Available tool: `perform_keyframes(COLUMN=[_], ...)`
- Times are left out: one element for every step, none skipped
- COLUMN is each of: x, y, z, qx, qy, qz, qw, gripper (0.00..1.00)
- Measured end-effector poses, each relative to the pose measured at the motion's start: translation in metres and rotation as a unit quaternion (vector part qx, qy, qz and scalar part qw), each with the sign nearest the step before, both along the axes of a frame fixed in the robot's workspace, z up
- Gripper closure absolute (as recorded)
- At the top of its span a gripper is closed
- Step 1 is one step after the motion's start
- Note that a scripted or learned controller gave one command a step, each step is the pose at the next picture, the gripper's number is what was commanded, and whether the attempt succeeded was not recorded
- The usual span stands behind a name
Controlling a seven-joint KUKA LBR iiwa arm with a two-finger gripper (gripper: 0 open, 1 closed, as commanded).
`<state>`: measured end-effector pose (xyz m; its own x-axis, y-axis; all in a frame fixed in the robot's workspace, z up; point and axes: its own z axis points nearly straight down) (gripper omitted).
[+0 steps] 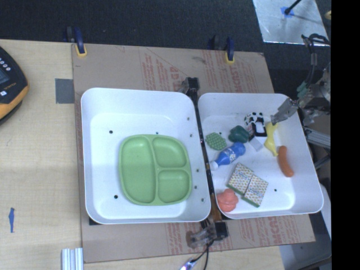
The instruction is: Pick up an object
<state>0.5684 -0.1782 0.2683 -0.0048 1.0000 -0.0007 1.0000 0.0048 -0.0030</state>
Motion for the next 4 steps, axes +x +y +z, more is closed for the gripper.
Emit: perform_keyframes(x=[0.087, -0.021, 0.085, 0.0], y=[0.008, -0.035, -0.033, -0.034], z=[-0.15, -0.176, -0.13, -0.177], qx=[0.0005, -0.0013, 0.0, 0.0004], qy=[0.002, -0.001, -0.002, 0.001], qz=[0.001, -0.001, 0.0, 0.0], qw=[1.0, 1.0, 1.0, 1.0], gripper=[0.0, 0.0, 0.0, 0.0])
